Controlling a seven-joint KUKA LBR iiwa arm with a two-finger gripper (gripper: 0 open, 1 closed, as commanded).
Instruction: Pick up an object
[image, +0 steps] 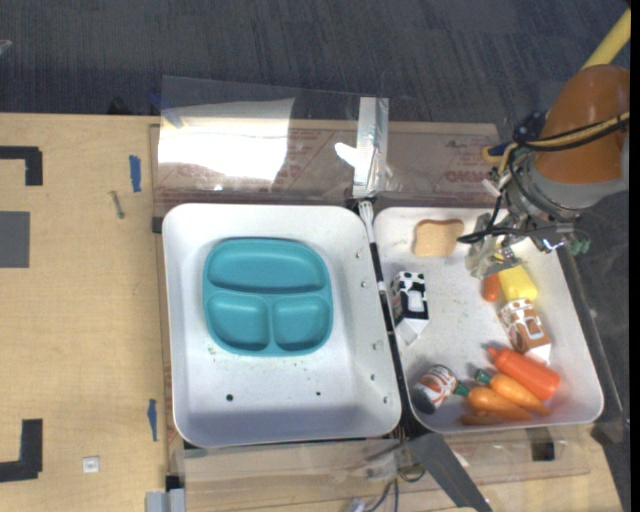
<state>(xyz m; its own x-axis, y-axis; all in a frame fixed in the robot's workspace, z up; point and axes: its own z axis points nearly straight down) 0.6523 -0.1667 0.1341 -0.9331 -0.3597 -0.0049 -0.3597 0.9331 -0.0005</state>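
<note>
My gripper hangs low over the back right of the right bin, under the grey wrist and orange band. Just in front of it lie a yellow block and a small orange piece; whether it touches them I cannot tell. A tan bread slice lies to its left at the back of the bin. A black and white toy rests near the bin's left wall. A brown and white item, two orange carrots and a small round toy lie toward the front.
The left bin holds a teal divided plate. A clear plastic sheet stands behind both bins. Cables hang off the wrist. Flat wooden bench extends to the left.
</note>
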